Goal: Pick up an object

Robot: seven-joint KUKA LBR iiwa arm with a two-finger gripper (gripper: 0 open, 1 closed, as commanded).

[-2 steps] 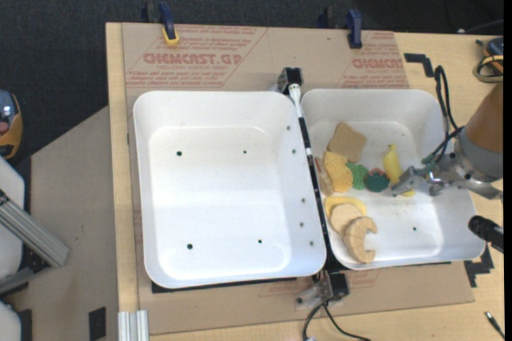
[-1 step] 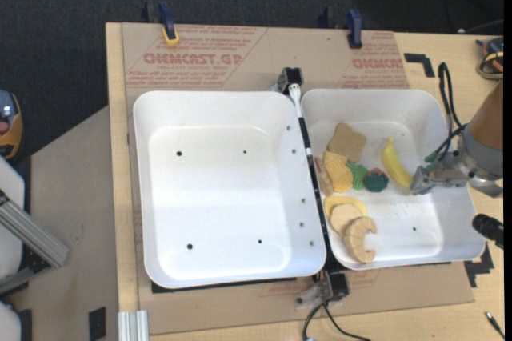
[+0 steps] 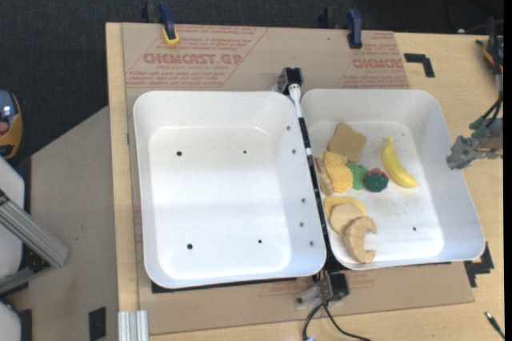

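The right bin (image 3: 432,123) holds several toy foods. A brown bread slice (image 3: 346,141) lies near its middle, with a yellow banana (image 3: 398,164) to the right of it. Below the bread are a yellow corn piece (image 3: 337,172) and a green item (image 3: 376,181). A tan croissant (image 3: 361,238) and a pale round slice (image 3: 343,212) lie near the front rim. My gripper (image 3: 464,151) is a small grey shape at the bin's right rim, apart from all the foods, with nothing visibly in it.
The left bin (image 3: 160,131) sits beside the right one on a brown board (image 3: 208,51) held by blue clamps (image 3: 167,18) at the back. A cable and connector (image 3: 324,295) lie at the front between the bins.
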